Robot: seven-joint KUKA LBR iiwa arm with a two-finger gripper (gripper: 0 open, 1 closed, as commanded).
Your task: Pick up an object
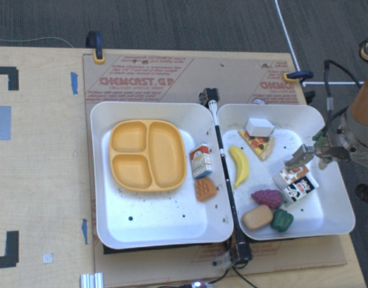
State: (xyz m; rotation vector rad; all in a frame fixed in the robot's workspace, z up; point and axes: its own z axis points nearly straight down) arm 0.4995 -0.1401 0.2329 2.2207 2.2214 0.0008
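Gripper (305, 156) hovers in the right bin (337, 218), just above the milk carton (296, 185) at its six o'clock. Fingers look parted and empty, though that's hard to judge. Nothing lifted; the grasp remains.

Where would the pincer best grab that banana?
Probably across the middle of the banana, coming straight down from above. It lies flat and long in the right bin, narrow enough to pinch from side to side, with bare floor along both long edges.
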